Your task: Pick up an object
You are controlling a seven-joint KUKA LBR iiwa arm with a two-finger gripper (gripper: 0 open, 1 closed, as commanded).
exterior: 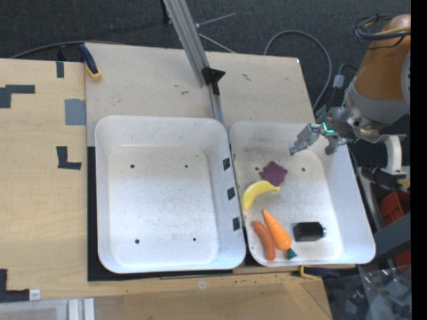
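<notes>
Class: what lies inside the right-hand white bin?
Inside the right-hand white bin: a purple flat piece, a yellow banana, two orange carrots and a black block. Nothing visibly hides beneath them.

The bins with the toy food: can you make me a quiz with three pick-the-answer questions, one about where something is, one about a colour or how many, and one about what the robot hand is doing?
1. Where does the banana lie?
A. In the left bin
B. In the right bin
C. On the wooden bench

2. How many carrots are there?
A. Two
B. None
C. Five

3. What is in the gripper?
A. The banana
B. The black block
C. Nothing

Answers:
1. B: the banana rests in the right bin, below the purple piece.
2. A: two carrots, one beside the other, lie near that bin's front edge.
3. C: the gripper hangs above the bin's far end, its jaws spread with nothing between them, and the black block lies on the bin floor.
</notes>
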